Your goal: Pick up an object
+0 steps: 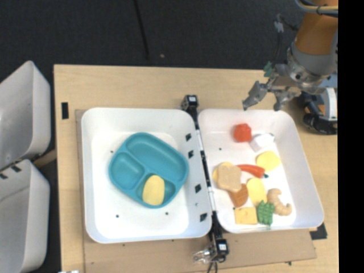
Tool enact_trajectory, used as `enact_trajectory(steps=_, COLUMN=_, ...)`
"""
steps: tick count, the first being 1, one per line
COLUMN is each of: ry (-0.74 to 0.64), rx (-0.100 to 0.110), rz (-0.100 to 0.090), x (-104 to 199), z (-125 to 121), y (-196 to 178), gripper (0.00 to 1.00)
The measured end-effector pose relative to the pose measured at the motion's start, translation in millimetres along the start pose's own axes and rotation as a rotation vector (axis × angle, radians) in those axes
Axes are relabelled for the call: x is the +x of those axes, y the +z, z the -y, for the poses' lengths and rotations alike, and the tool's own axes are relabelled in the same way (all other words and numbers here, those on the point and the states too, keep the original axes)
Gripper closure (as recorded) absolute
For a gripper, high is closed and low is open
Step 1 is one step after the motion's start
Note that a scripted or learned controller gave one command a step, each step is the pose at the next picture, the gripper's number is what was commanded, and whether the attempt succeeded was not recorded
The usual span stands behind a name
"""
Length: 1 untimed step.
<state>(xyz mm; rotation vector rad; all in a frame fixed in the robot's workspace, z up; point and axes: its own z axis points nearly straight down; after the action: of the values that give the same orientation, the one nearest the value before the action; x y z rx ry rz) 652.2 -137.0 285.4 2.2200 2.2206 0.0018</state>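
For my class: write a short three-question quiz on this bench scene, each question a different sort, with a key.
1. True or false: the yellow piece lies on the blue tray.
2. Which bin holds the red piece? A left bin, B right bin.
3. Fill in: the gripper hangs above the right bin's ____ rim.

Key: 1 true. 2 B. 3 far.

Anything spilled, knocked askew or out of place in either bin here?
Nothing stands out. The teal divided plate lies flat in the left bin with a yellow piece on it; the toy foods sit inside the right bin. The gripper hovers above its far edge.
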Motion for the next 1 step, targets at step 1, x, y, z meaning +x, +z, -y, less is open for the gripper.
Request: enact_trajectory(steps=1, ry=0.002, rx=0.007, rz=0.003, x=-28.8, z=14.4, y=162.3, gripper=0.00)
